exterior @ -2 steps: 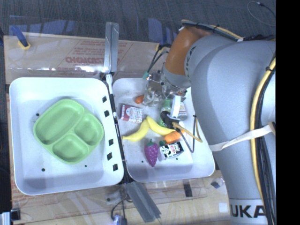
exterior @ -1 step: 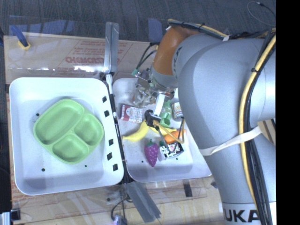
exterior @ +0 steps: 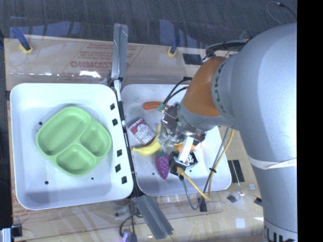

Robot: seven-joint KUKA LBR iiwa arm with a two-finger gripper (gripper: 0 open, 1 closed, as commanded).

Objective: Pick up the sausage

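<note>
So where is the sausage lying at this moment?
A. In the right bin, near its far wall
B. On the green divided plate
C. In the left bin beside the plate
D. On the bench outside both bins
A: the sausage lies on the right bin's floor near the far wall, beyond the banana.

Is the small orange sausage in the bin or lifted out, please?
In: the small orange sausage lies flat on the right white bin's floor, apart from the end effector.
</note>
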